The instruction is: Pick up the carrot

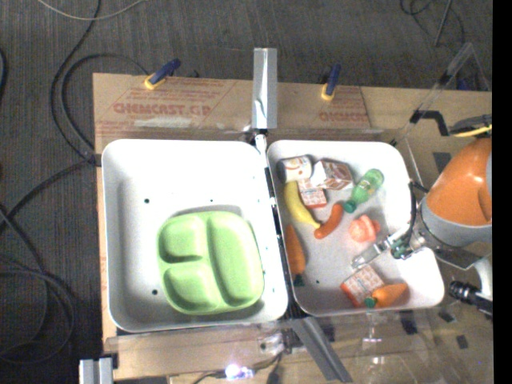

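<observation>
I judge the pick not yet made. One carrot (294, 250) lies against the left wall of the right bin (416, 206), and a second carrot (389, 294) lies in its near right corner. My gripper (382, 250) hangs just above and between them; I cannot tell its state. The cardboard (172, 102) reads "CHEMCAST", partly blurred.

Slim orange carrot (295, 250) w/ green stem end lies flat along right bin's left wall, stem toward the front.
</observation>
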Robot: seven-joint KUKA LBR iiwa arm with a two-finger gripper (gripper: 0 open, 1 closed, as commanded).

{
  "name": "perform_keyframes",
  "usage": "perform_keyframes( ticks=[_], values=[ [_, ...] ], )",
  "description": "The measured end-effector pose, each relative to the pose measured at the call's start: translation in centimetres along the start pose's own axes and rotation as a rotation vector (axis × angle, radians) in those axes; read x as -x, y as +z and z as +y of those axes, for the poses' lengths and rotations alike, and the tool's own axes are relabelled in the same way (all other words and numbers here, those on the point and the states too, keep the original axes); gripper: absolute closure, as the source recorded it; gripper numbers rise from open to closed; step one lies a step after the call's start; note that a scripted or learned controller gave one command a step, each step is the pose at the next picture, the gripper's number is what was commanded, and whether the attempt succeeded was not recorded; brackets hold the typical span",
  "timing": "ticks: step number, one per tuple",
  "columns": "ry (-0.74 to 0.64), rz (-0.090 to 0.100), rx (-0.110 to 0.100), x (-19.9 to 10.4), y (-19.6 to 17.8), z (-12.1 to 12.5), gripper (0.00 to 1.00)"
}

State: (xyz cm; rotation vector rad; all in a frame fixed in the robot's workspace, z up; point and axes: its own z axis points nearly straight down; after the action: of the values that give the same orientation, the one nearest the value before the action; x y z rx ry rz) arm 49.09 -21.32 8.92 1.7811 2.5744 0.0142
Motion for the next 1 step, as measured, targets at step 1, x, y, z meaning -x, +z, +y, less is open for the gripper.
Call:
perform_keyframes(
  ticks=[1],
  values=[
    [0.324, 0.020, -0.008, 0.47, 0.06, 2.05, 0.00]
  ],
)
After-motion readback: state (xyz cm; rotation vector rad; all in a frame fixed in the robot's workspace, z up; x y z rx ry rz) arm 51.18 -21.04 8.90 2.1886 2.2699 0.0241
